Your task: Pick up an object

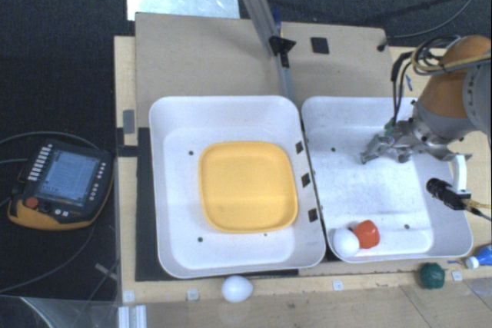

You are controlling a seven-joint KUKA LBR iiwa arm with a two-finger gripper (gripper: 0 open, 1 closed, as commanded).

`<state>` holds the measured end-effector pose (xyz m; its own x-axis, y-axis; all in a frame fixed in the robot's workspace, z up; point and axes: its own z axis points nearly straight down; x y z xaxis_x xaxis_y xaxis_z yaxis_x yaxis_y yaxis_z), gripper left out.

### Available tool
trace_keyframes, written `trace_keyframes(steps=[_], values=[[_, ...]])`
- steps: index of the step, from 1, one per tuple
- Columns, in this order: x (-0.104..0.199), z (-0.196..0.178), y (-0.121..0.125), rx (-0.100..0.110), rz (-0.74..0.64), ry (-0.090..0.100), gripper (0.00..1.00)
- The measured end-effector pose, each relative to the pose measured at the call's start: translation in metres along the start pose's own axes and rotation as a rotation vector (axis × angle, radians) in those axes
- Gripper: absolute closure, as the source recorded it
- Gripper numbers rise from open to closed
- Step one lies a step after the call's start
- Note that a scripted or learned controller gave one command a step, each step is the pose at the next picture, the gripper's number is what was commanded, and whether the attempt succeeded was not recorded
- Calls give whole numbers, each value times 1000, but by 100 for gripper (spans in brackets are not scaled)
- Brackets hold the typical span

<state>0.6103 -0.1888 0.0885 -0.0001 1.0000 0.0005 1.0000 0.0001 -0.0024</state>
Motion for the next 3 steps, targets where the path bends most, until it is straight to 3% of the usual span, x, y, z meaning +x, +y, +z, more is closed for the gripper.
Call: trace_keyframes(steps=[1,3], values=[[0,-13,1,-5,0,-1,100],[4,-115,9,-8,-1,-2,100]])
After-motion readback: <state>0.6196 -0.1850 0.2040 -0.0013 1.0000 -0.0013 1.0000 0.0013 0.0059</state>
